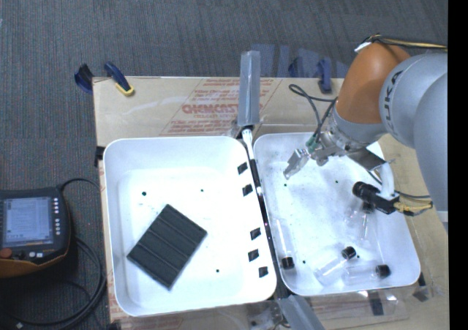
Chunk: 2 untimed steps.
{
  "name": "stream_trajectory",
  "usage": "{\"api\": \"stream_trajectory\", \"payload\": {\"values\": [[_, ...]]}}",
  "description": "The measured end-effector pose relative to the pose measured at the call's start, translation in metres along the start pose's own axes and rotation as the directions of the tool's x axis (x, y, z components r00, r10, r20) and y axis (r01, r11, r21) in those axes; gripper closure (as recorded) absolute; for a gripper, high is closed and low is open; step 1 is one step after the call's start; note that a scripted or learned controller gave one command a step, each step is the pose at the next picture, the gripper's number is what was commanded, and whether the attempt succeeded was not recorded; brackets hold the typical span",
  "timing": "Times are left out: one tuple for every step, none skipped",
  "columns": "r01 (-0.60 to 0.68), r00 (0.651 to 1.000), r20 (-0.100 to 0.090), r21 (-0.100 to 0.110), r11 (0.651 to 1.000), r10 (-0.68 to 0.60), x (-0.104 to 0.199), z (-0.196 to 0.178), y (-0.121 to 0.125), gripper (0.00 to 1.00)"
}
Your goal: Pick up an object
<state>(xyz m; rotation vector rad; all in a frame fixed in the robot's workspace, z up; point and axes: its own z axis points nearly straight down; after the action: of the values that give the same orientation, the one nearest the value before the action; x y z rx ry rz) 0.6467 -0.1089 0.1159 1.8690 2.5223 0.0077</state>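
A bench [175,105] topped with printed brown cardboard stands on grey carpet [146,14] and carries two shallow white bins side by side. The left bin [121,175] holds a dark ribbed rectangular block [167,245], lying flat and turned at an angle near the bin's front left corner. The right bin [267,147] holds several clear plastic tubes with black caps [344,259], clustered toward its front right corner, with one more along its left wall. The grey arm [409,102] with its orange band reaches in over the right bin's back edge; its end effector [296,165] hangs above the bin's back left area with fingers slightly spread and nothing between them. Blue clamps [110,76] grip the bench's back left corner. A handheld control pendant [29,230] with cables lies on the carpet beside the bench's left edge.
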Motion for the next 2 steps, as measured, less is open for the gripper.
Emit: {"api": "stream_trajectory", "payload": {"values": [[0.001,1.0,0.0,-0.002,1.0,-0.001,-0.0001,-0.0092,0.0007,1.0],[0.001,1.0,0.0,-0.002,1.0,-0.001,0.0,-0.009,0.0007,0.0]]}}
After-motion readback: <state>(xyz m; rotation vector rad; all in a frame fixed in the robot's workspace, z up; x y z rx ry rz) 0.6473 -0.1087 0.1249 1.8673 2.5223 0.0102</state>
